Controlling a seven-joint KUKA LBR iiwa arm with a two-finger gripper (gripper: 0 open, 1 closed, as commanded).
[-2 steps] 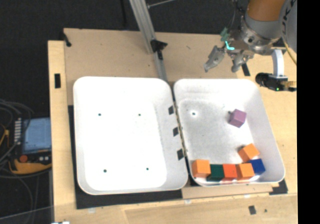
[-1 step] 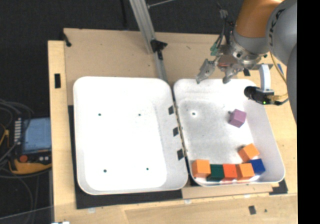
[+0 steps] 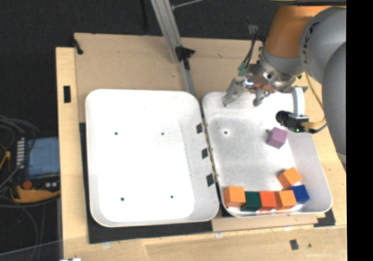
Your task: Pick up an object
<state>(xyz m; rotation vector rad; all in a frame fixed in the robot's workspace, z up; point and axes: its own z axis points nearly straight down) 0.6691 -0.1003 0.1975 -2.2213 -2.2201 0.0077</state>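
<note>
Fingers (image 3: 246, 94) spread apart, nothing between them, above right bin's (image 3: 317, 163) far edge, purple block (image 3: 276, 137) nearby

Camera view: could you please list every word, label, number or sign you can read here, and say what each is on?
None can be read.
Blue device left of the bench: any markings are too blurred to read.
Blocks in the right bin: plain coloured faces, no print.
Left bin: just small dark dots, not characters.
Arm and gripper: no legible label.
</note>
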